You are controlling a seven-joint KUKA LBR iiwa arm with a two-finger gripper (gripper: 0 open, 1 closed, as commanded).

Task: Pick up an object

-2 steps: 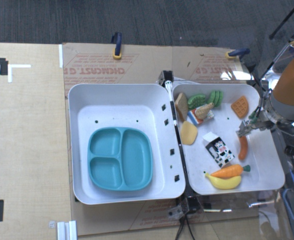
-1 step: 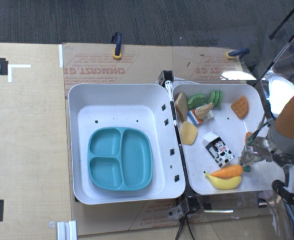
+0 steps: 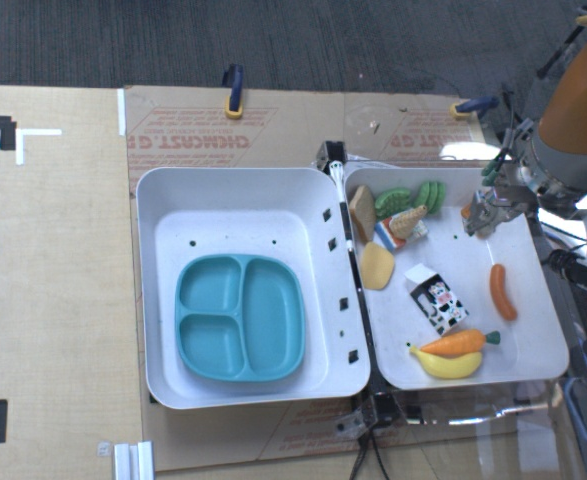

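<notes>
The right bin holds toy food: a green pepper-like piece, a brown bread piece, a cone-shaped item, a yellow chip-like slice, a cow-print carton, a red sausage, a carrot and a banana. My gripper hangs over the bin's upper right part, above and left of the sausage, with no item seen between its fingers.
The left bin holds a teal divided plate. Blue and yellow clamps sit on the cardboard at the back. Cables run along the right side near the arm.
</notes>
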